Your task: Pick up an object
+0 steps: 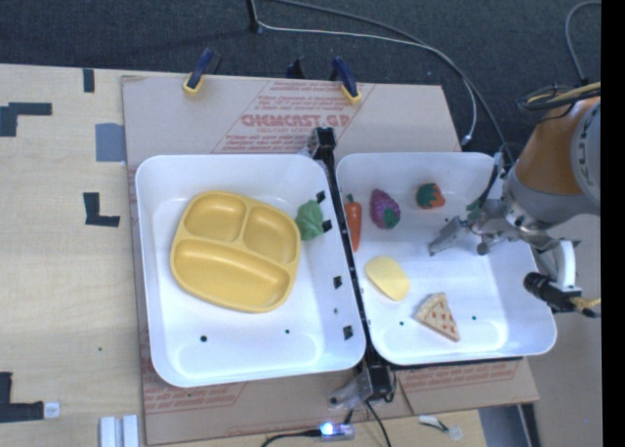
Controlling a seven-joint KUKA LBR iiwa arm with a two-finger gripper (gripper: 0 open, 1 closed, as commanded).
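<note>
So here's where we're at: the gripper (457,237) is hanging over the right bin (508,345), on the arm's side of it, and we honestly can't tell how far the claw is spread from this angle. Nothing looks caught in it as far as we can see.

Using the right bin as our landmark: the pizza slice (438,317) sits toward its near edge, the yellow piece (388,278) is just left of middle, the purple thing (385,209) and the strawberry (430,196) are up near its far edge, and the carrot (353,223) is jammed right against its left wall. The yellow tray (235,250) and a green bit (311,220) are over in the other bin to its left.

What worries us: nothing lies right under the claw, so a straight drop probably closes on bare plastic. And if it goes for the carrot, the divider wall could block a finger.
</note>
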